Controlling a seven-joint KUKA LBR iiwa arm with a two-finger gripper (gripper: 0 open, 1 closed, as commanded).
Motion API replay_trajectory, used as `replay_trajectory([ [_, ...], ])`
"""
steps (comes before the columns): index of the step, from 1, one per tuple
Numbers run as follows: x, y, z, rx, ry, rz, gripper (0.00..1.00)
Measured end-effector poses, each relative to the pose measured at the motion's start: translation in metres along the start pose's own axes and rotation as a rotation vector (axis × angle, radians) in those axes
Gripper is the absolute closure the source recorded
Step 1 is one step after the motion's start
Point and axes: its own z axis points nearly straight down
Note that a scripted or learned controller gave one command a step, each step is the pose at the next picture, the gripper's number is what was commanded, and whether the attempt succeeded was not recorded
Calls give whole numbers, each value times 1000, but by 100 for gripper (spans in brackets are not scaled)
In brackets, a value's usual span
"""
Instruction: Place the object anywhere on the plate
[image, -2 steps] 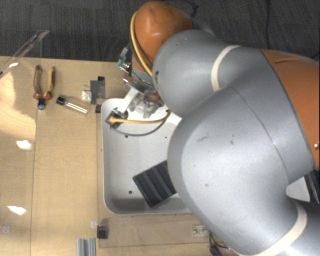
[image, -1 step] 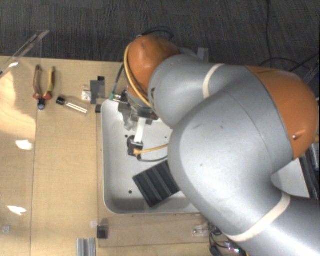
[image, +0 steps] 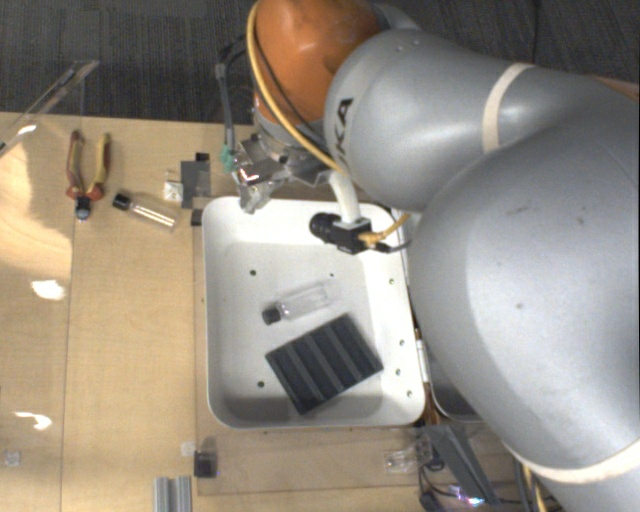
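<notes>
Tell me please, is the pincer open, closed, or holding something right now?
Pincer: cannot be told; it sits at the bin's top left corner.

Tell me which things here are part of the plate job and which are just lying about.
Part of the job:
- clear vial in the white bin
- black ridged plate in the same bin, just below the vial and apart from it
- tool over the bin's top edge

Lying about on the bench:
- red-handled pliers
- second vial
- small black block
</notes>
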Motion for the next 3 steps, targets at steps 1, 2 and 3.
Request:
replay_trajectory([
  [1, 2, -55, 132, 0, 2, -103, 100],
  [2, -15, -32, 60, -1, 0, -386, 100],
  [3, -6, -7, -4, -1, 0, -556, 100],
])
